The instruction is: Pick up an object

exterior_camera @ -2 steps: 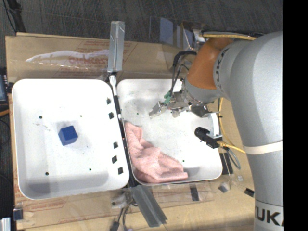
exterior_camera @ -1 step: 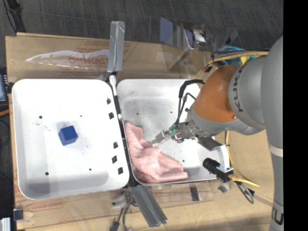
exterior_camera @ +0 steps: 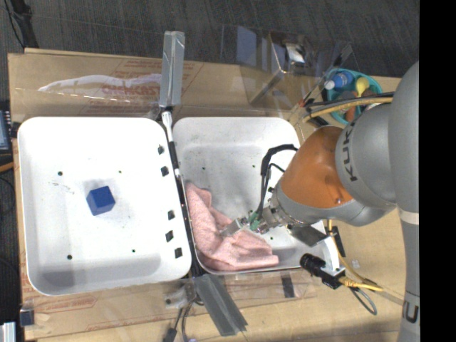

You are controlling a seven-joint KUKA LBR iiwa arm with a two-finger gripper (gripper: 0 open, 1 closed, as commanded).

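Pincer low over the cloth in the right bin.

A blue cube (exterior_camera: 101, 199) sits far left of the pincer (exterior_camera: 251, 223), in the other bin (exterior_camera: 43, 141). The pink cloth (exterior_camera: 217, 234) lies just left of and under it; whether the pincer grips, I cannot tell. Best to pinch a raised fold, then lift straight up.

Two bins side by side on the desk (exterior_camera: 85, 77). Left bin (exterior_camera: 43, 276): a cube (exterior_camera: 101, 199) on the floor, left of centre. Right bin (exterior_camera: 235, 130): a cloth (exterior_camera: 217, 235) along its left wall and into the near corner. Arm (exterior_camera: 370, 155) in from the right, over the right bin; end effector (exterior_camera: 251, 223) low at the cloth's right edge.
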